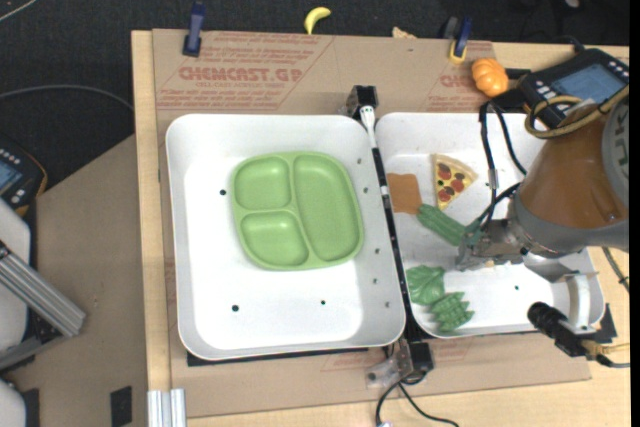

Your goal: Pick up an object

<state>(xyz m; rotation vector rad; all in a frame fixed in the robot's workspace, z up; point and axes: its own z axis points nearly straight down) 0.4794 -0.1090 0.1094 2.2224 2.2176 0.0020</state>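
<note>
The right bin (500,320) holds a pizza slice toy (452,179), a brown flat piece (404,192), a long green vegetable toy (442,223) and leafy green toys (438,295). My gripper (474,248) hangs low in this bin, right at the lower end of the long green vegetable toy. The arm's orange band (572,175) and grey wrist cover the bin's right part. The fingertips are too dark and small to make out.
The left bin (200,275) holds a green divided plate (297,209). A small orange toy (489,75) and a yellow banana toy (316,17) lie on the cardboard behind the bins. Blue clamps (193,30) stand at the back edge. Cables hang along the arm.
</note>
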